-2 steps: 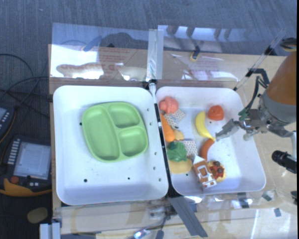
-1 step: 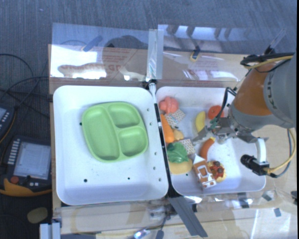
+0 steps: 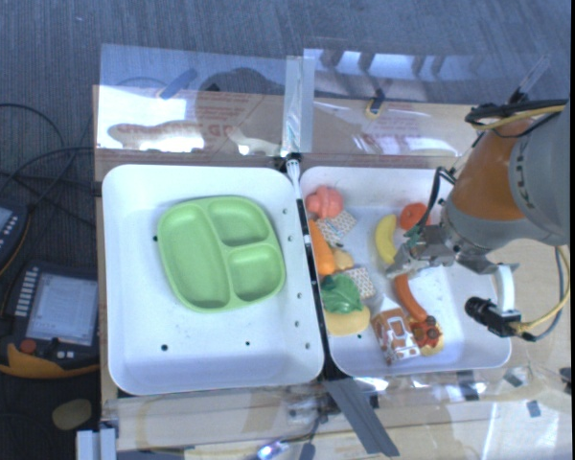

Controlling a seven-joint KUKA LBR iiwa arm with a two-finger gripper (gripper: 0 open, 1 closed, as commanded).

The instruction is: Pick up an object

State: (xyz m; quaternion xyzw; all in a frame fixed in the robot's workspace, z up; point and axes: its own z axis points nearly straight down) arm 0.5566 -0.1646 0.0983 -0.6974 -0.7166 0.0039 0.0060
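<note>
Grey carpet surrounds the surface, where you see two white bins side by side. The left bin carries a green plate with three compartments. The right bin is crowded with toy food: a tomato at 11 o'clock, a carrot along the 9 o'clock wall, a green pepper below it, a banana near centre, a sausage at 5 o'clock. Your arm enters from 3 o'clock; the tool hangs low just beside the banana, above the sausage. You cannot tell whether it is apart or together.
</note>
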